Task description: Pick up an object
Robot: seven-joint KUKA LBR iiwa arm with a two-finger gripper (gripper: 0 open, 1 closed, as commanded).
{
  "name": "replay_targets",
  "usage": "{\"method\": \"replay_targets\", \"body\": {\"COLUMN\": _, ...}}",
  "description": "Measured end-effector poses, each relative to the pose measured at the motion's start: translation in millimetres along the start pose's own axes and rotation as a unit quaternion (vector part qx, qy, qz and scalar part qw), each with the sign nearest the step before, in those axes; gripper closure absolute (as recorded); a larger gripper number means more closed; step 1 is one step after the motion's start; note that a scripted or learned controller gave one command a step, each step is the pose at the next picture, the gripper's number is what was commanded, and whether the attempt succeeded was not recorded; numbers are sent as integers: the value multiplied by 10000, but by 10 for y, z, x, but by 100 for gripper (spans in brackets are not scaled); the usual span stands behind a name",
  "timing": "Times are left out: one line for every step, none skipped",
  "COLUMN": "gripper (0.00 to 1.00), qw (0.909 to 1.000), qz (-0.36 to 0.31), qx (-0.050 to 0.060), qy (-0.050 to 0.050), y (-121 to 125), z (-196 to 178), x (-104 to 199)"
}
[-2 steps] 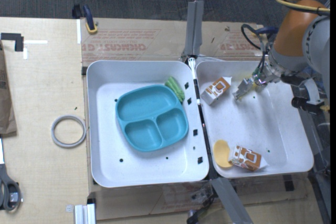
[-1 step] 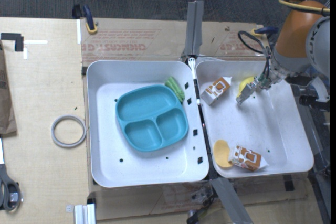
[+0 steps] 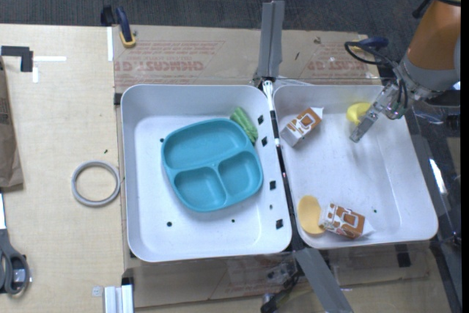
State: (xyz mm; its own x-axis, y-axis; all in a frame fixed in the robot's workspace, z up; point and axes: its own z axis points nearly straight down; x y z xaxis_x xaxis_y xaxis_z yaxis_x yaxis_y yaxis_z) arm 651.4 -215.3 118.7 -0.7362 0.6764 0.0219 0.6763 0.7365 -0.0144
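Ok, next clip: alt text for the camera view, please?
The arm's claw hangs low over the right bin, beside a small yellow object, with nothing seen in its grip. That bin also has two brown-and-white cartons and a yellow cup; the left bin has a blue divided plate.

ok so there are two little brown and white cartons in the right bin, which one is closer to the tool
The carton at the bin's back left, near the divider. The tool hangs just to its right, by the yellow piece. The other carton lies at the front edge.
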Motion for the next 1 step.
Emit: {"method": "replay_targets", "body": {"gripper": 0, "qw": 9971, "qz": -758, "qx": 5, "qy": 2, "y": -104, "z": 167, "x": -16}}
